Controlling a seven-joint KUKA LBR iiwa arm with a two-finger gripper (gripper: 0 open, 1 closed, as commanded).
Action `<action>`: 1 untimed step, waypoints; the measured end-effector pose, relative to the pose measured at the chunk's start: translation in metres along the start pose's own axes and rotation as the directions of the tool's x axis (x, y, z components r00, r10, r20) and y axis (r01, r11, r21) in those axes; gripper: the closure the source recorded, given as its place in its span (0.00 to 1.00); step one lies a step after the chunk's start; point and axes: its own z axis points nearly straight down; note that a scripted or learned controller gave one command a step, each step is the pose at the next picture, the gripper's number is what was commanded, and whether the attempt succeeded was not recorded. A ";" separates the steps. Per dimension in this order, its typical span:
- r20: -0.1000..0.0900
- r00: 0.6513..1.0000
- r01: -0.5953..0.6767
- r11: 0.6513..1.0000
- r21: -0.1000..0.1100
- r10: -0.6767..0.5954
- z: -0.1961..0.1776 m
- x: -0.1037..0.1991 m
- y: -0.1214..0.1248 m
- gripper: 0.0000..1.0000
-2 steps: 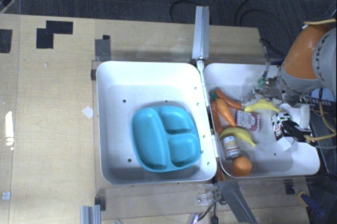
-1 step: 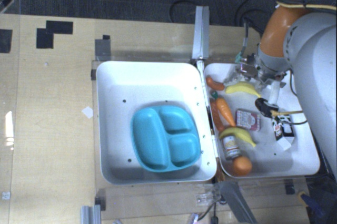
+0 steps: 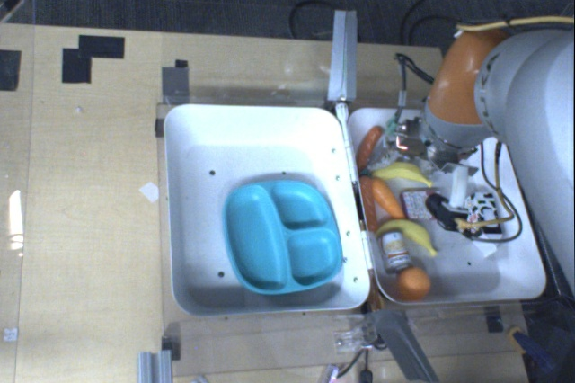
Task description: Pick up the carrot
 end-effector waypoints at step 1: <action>0.000 0.997 0.075 0.997 -0.002 -0.075 -0.001 -0.009 -0.046 0.00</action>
